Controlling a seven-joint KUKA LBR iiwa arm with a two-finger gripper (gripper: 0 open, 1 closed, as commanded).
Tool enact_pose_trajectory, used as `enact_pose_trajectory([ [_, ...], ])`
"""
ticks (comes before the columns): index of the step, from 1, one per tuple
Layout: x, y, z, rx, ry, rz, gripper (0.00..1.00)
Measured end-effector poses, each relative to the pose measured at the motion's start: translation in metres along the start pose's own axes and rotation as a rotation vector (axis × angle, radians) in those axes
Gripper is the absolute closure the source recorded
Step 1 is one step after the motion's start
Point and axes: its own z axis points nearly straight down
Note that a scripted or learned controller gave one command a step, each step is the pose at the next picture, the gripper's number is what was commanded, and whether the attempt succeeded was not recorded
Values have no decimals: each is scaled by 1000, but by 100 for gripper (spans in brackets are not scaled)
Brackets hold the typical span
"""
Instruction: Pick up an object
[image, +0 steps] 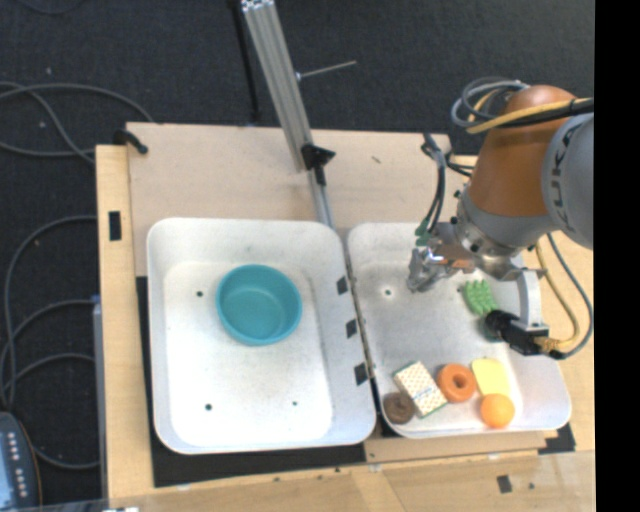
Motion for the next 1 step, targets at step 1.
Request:
enact_pose_trajectory([
  [1, 47, -20, 6, 1, -1, 0, 100],
])
